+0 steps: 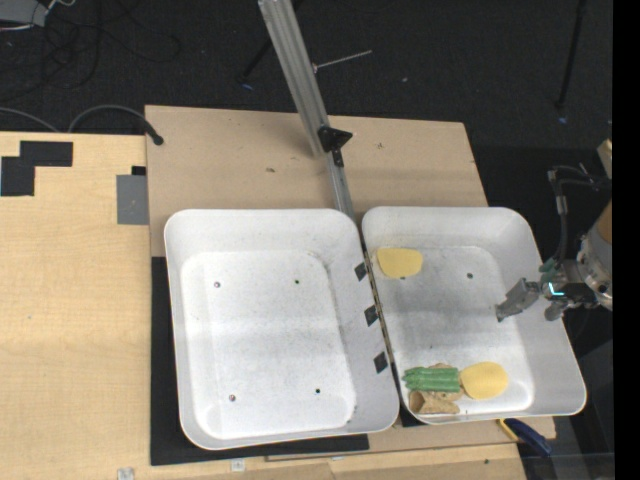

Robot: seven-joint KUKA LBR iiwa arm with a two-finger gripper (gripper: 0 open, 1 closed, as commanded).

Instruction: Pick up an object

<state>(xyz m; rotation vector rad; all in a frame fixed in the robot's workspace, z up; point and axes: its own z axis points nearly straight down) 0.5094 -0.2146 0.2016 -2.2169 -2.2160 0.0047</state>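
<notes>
In the right bin (500, 223) a pale yellow flat piece (399, 262) lies near the far left corner. At the bin's near edge sit a green ridged object (432, 377), a small tan piece (434, 402) just below it, and a round yellow object (485, 379) to their right. My gripper (534, 301) hangs over the right rim of this bin, its two fingers spread apart with nothing between them. It is well to the right of the yellow piece and above the round yellow object.
The left bin (262, 328) lies beside the right one, with black clips (370, 314) along the shared rim. A slanted metal rail (300, 78) rises behind the bins. The wooden bench (70, 298) extends left.
</notes>
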